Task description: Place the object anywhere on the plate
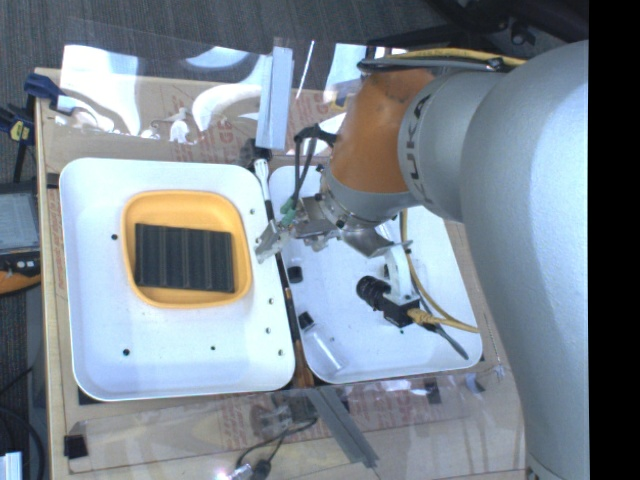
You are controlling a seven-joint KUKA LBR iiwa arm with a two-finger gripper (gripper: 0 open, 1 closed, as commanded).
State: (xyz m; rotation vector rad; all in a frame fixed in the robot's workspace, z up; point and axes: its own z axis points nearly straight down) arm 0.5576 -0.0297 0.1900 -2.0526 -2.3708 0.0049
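Observation:
A yellow plate (pixel 228 213) with a dark ridged rectangle (pixel 187 258) in its middle lies in the left bin (pixel 100 348). My gripper (pixel 270 240) hangs low over the wall between the two bins, just right of the plate's right rim. A small green bit (pixel 289 208) shows close above the gripper; I cannot tell whether it is held or what it is. The bulky grey arm with its orange band (pixel 375 138) covers the back of the right bin (pixel 440 353).
Two small black pieces (pixel 294 272) (pixel 305 320) lie near the right bin's left wall, with a pale sliver (pixel 322 349) in front of them. Cardboard, clear plastic and a white bracket (pixel 225 103) sit behind the bins.

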